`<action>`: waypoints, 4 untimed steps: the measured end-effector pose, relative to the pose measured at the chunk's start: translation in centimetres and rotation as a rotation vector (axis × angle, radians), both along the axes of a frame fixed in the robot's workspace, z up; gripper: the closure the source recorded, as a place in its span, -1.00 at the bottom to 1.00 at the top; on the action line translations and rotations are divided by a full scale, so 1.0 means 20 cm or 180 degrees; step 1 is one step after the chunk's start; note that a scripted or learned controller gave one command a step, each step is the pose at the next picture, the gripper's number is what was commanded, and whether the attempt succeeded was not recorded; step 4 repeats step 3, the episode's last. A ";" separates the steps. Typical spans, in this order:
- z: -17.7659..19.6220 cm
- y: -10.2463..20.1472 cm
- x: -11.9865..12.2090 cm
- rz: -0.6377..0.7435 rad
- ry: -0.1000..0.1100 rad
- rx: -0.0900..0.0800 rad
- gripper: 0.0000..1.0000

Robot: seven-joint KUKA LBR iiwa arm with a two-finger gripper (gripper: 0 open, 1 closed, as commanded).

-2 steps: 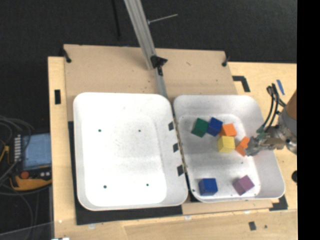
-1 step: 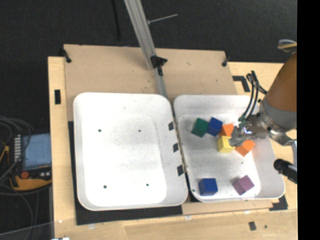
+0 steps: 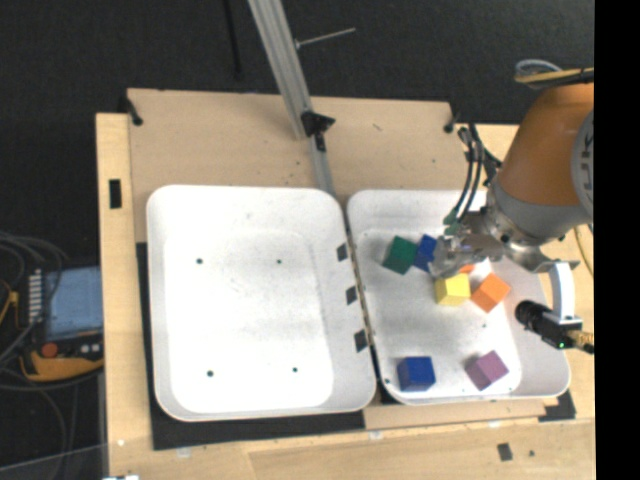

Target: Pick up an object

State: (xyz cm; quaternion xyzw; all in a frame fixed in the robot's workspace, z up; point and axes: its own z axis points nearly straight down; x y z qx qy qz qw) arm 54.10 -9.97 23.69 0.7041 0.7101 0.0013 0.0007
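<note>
place: robotics lab | evidence: plywood bench, two white bins, aluminium camera pole, loose cables

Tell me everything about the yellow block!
The yellow block is a small, bright cube with a smooth, plain look. It sits flat on the floor of the right bin, near the middle. The orange block is right beside it, seemingly touching. The pincer hangs just above its far edge.

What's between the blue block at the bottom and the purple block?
Nothing: in the camera view, just bare white floor of the right bin lies between the blue block and the purple block.
</note>
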 end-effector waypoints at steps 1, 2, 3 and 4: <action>-0.03 0.28 0.06 -0.0004 0.0004 -0.0003 1.00; 0.02 0.55 0.16 -0.0001 0.0002 0.0003 1.00; 0.00 0.79 0.31 -0.0004 0.0003 0.0000 1.00; 0.00 0.79 0.31 -0.0004 0.0003 0.0000 1.00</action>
